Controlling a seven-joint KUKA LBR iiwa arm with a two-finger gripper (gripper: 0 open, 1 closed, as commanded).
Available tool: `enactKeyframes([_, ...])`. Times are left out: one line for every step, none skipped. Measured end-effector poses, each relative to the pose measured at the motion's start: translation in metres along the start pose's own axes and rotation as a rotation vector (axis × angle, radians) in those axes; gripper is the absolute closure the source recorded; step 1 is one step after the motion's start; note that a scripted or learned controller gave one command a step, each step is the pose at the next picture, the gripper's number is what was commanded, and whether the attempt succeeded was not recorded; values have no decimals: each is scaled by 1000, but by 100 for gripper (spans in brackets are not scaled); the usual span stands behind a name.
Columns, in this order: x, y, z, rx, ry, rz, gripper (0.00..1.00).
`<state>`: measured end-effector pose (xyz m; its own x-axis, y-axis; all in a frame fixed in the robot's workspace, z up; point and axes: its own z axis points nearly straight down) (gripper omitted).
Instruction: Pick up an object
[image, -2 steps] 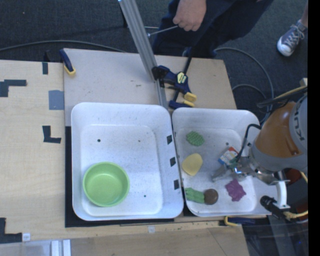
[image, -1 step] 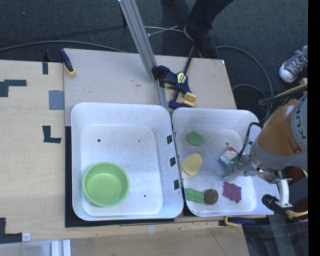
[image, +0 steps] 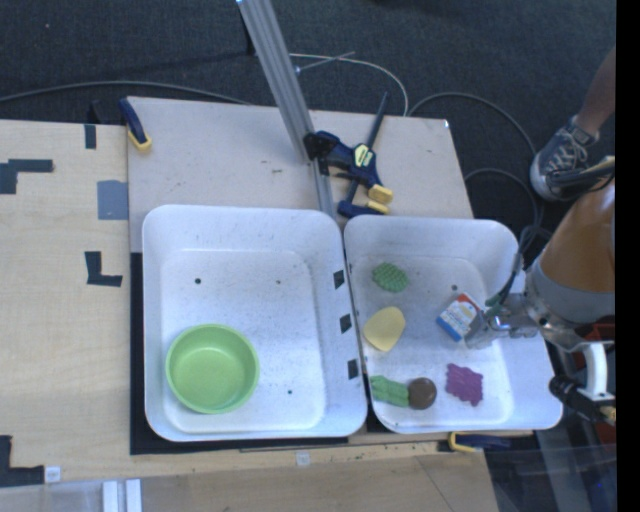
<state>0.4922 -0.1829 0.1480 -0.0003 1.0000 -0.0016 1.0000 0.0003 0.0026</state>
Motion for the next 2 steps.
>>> enactKeyframes([0, 8, -61, -3, -1, -2, 100])
enactKeyframes([3, 7, -104, -1, 0, -2, 100])
